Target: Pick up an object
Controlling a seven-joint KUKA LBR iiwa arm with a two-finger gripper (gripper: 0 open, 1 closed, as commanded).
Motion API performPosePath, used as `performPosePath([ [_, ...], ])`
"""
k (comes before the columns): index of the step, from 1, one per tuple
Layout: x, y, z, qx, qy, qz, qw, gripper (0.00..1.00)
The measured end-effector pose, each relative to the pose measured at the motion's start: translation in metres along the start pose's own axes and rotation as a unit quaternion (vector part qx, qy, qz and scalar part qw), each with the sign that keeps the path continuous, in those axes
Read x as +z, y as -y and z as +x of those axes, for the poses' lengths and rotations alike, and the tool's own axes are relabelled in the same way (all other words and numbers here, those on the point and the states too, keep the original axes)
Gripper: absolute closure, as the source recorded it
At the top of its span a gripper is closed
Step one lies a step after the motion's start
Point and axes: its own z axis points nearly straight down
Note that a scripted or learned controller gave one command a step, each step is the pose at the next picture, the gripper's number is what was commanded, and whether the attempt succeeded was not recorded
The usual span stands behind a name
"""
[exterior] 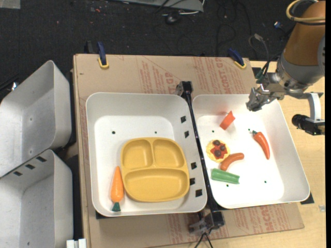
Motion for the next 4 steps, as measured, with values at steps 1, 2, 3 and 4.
performPosePath([
  [1, 0.004, -0.002, 0.064, 0.000, 0.000, 0.000, 1.0000, 1.00],
  [2, -0.002, -0.010, 0.112, 0.000, 0.000, -0.001, 1.0000, 1.00],
  [3, 0.006, -0.005, 0.164, 0.000, 0.000, 0.001, 1.0000, 1.00],
  [4, 0.001, 0.001, 0.223, 0.000, -0.001, 0.000, 1.0000, 1.00],
])
